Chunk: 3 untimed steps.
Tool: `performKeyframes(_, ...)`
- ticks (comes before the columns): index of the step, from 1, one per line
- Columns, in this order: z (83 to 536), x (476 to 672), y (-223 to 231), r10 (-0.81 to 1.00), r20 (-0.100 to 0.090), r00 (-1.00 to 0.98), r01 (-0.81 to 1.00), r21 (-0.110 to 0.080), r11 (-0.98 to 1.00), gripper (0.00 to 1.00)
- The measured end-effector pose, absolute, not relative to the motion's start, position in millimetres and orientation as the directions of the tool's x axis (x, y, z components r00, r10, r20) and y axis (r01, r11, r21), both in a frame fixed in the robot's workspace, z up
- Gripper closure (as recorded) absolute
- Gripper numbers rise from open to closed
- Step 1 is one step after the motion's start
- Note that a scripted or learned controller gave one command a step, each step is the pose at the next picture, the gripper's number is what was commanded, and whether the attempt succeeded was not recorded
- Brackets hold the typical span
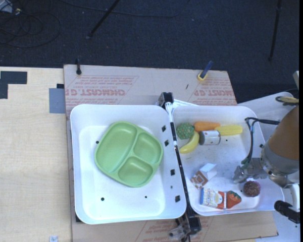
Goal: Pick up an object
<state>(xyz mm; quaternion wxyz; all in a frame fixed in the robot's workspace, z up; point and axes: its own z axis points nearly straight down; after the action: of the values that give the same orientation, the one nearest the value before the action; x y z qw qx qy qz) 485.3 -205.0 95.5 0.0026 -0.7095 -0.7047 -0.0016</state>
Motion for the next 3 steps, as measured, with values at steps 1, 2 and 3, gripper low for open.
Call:
performKeyframes(1,159,574.5,-116,1.0,0.002,-0.002,1.0,-0.006,0.002,1.0)
performKeyframes(2,159,574.1,-116,1.0,0.001,-0.001,1.0,-0.007,0.001,0.0)
performKeyframes(3,95,608.4,-87,1.0,0.001,-0.001,1.0,-0.007,0.001,0.0)
